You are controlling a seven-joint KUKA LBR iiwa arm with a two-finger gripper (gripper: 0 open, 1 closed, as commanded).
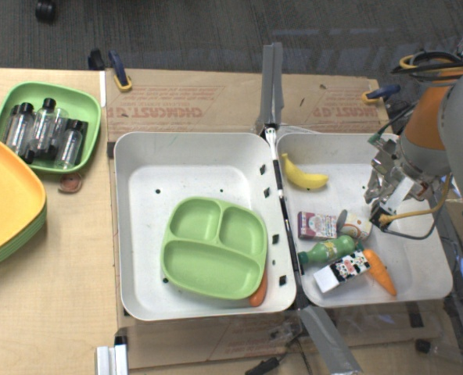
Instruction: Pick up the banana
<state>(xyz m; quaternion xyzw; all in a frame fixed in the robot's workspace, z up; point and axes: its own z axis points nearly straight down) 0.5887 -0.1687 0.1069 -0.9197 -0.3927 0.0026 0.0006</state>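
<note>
The hand (380, 194) hangs over the right side of the right bin (431, 287), at the end of the arm reaching in from the right. From this angle I cannot tell how far open it is, and nothing shows in its grasp. Just below and to its left lie a small pink carton (317, 225), a green bottle (329, 249), a black-and-white box (342, 269) and a carrot (381, 273). The banana (303, 175) lies flat in the same bin's upper left corner, near the wall shared with the left bin (138, 209), well apart from the hand and clear of the other things. Judging from this, the pick is not yet done: reach, grasp and lift all remain. A green divided plate (216, 247) sits in the left bin.
</note>
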